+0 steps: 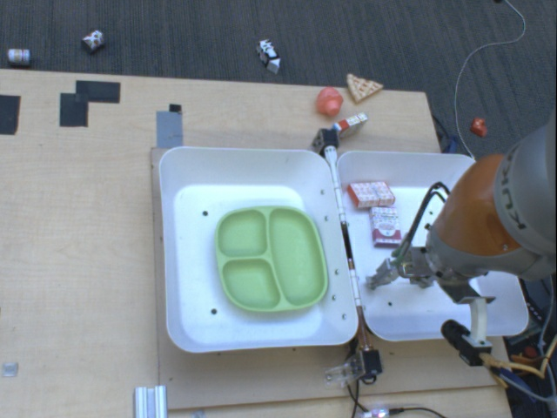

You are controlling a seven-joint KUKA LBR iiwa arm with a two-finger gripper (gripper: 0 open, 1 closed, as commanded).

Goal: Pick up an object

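Gripper (380, 279): low over the right bin's floor, near that bin's left wall; fingertips small and blurred, so spread not readable, nothing visibly between them.
Arm (487, 216): grey with orange band, reaching in from the right, covering much of the right bin's far side.
Candidate objects: two red-and-white packets, first packet (370, 193) and second packet (385, 225), both lying flat, up-frame of the gripper; the second nearer, just beside the wrist cable.
Right bin (435, 327): holds both packets and the gripper; bare white floor below the tool.
Left bin (174, 259): across the divider from the gripper; holds a green three-compartment tray (271, 259), compartments bare.
Off-bin items: red ball (329, 101), pizza-slice toy (364, 86), marker (352, 124), all well beyond the bins, out of play.
Risk, miss: tool sits apart from both packets; closing here probably grabs air.
Risk, slip: packets flat and thin, so fingers may skate over the top instead of catching an edge.
Risk, collision: closeness to the divider wall may snag a finger.
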